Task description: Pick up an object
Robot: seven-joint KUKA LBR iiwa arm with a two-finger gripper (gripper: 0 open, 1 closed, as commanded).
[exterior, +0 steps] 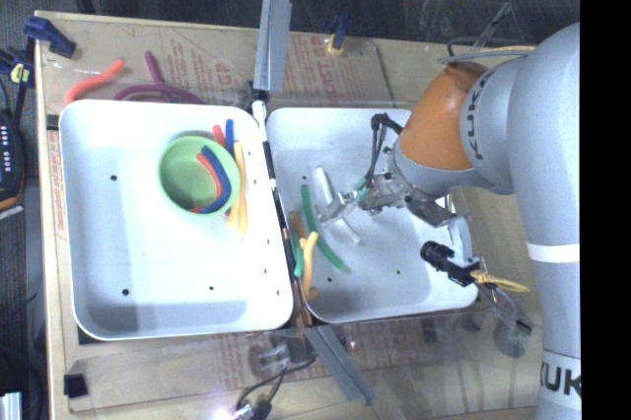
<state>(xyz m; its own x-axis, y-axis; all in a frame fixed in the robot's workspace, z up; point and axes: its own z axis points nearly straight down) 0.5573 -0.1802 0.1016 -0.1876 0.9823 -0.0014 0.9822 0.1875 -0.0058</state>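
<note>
- A plywood bench (197,364) stands on a dark carpeted floor, with clamps, loose cables and a few coloured sticks lying along its far edge.
- Two shallow white bins sit side by side on it: the left bin (118,290) and the right bin (394,300), their rims touching in the middle.
- The grey arm (537,142) reaches in over the right bin, its orange band just above the wrist.
- A green bowl (197,174) rests in the left bin with red, blue and yellow sticks lying across it.
- The gripper (335,206) hangs low over the right bin, fingers spread apart with nothing between them.
- Nearest candidates are the green sticks (317,236) and a yellow stick (308,255) by the right bin's left wall; judging from this, the fingers should straddle one stick across its width before closing.
</note>
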